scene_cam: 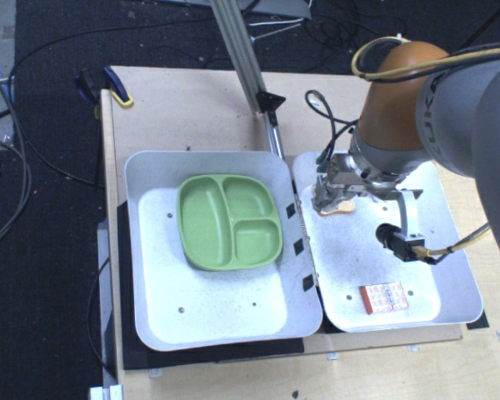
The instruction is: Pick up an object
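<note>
1. Here, my fingers (327, 197) hang low at the upper left corner of the right bin (450, 223); whether they are apart or together I cannot tell.
2. A small tan object (339, 209) lies on the bin floor just beside them.
3. A red-and-white packet (385, 297) rests near that bin's front edge.
4. The left bin (150, 257) holds a green divided plate (230, 222).

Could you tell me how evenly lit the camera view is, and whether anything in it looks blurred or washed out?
In the camera view, lighting is soft and fairly even; the white bins look bright but keep their speckle, the green divided plate is sharp, and the end effector with the tan object beneath it looks slightly soft.
</note>
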